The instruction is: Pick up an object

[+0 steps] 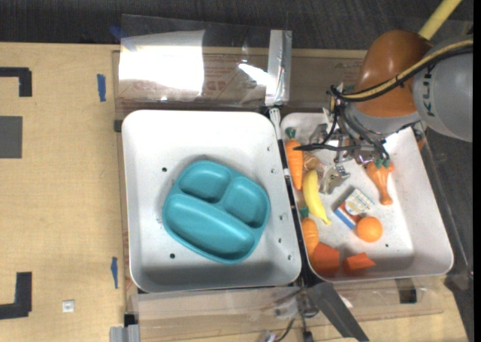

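You can't tell the gripper's (340, 154) state, so lower it squarely over the banana (314, 198) just nearer.

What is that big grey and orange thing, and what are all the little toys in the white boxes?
That is a robot arm. It reaches in from the right, and the camera looks down on it from above. At its tip is a gripper, like a hand with two fingers, down in the right bin. I cannot tell whether it holds anything. That bin has toy food in it: a yellow banana, carrots, a small orange and a little box. The left bin holds a blue divided plate. The robot's job is to pick up one thing.
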Controlling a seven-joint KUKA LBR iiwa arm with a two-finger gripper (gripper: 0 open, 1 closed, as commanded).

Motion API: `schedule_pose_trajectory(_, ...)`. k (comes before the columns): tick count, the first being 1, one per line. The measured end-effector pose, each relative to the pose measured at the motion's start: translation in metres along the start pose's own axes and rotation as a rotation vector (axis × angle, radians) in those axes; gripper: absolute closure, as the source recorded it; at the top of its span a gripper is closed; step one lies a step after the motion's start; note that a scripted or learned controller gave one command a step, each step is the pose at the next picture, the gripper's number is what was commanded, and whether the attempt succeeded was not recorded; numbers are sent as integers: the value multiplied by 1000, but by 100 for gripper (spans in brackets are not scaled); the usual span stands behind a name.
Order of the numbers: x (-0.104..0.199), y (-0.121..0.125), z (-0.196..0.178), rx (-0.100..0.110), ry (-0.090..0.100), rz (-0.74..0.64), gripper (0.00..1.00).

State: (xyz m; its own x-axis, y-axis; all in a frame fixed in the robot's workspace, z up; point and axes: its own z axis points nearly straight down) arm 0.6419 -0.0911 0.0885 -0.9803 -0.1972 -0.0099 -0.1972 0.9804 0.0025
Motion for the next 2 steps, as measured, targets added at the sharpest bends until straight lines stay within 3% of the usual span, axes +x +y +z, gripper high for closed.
schedule_pose_trajectory(1, 87, -7, -6, 4, 5, -89, 0)
schedule_pose_trajectory(2, 133, 18, -3, 9, -7, -150, 0)
